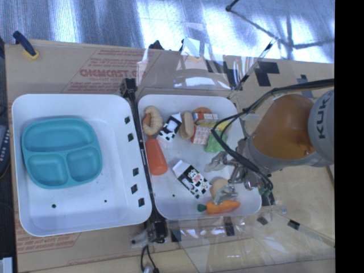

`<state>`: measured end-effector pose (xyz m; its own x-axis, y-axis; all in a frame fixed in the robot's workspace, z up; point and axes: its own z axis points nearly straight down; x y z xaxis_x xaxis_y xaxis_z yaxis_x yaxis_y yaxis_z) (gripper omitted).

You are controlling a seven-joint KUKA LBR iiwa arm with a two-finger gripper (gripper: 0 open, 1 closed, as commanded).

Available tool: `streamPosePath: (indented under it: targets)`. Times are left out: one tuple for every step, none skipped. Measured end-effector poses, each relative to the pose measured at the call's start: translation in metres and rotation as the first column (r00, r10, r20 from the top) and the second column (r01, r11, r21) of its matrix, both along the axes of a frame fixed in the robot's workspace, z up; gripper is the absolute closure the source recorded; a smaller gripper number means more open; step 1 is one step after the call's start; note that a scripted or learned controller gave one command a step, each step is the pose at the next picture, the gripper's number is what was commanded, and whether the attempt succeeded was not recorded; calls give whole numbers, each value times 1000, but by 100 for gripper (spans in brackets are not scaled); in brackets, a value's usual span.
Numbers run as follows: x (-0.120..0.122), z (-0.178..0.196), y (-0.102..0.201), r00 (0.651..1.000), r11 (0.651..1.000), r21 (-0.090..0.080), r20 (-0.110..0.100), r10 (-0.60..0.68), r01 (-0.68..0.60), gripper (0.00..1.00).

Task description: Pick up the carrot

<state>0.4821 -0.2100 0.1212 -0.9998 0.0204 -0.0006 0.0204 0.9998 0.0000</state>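
I read red print on the brown cardboard sheet (85, 67) lying on the tabletop, along the left bin's far edge: large letters that look like "CHEMCAST", with smaller red lines beside them too fine to make out. On the grey arm (322, 127) at the right I read "KU", the rest cut off. More faint red print near the left bin's near corner is unreadable.
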Motion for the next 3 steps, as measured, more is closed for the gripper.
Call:
streamPosePath:
  targets:
    - [-3,19,1,950,950,0,2,313,-313,0]
    - [9,13,2,846,846,0,2,534,-534,0]
    - [11,6,1,620,620,-18,9,785,-784,0]
